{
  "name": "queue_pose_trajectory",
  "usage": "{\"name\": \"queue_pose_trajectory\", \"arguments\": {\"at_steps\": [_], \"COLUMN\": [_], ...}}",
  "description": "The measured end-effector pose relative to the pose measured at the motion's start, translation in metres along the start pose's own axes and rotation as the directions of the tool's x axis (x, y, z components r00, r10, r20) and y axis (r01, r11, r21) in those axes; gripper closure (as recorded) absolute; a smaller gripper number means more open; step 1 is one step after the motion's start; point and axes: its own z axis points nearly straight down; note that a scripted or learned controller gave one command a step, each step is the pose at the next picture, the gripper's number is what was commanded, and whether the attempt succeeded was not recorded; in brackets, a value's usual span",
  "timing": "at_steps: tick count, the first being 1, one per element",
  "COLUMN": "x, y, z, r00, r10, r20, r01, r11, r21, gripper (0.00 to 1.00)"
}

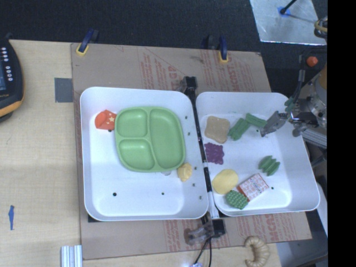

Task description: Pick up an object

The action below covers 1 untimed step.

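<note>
Seen from the fixed overhead camera, the gripper [282, 121] reached in over the upper right rim of the right bin [305, 174], its two grey fingers [271, 125] splayed apart and holding nothing. One finger angled down-left over the white floor, its tip just beside the end of a dark green pod-shaped piece [256, 120], though contact between them could not be made out. Just beyond that piece, farther left of the gripper, lay a second green piece [239, 129], and past it a tan slice of toast [217, 129]. Below and left of the gripper sat a purple grape cluster [213, 153], and below the gripper a small green pod [269, 164]. Well below it, along the bin's lower side, rested a yellow lemon-like item [225, 181], a red-and-white packet [254, 186] and a green textured block [236, 199].

Far to the gripper's left, the left bin [100, 196] carried a green divided plate [150, 138], a red item [105, 119] touching the plate's upper left edge, and a small yellow piece [184, 172] at its lower right corner.
</note>
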Motion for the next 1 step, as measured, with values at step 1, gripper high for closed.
{"name": "queue_pose_trajectory", "arguments": {"at_steps": [1], "x": [-0.0208], "y": [-0.0395], "z": [0.0957], "r00": [1.0], "r10": [0.002], "r20": [-0.002], "r01": [-0.002], "r11": [1.0], "r21": [0.009], "gripper": [0.0]}}
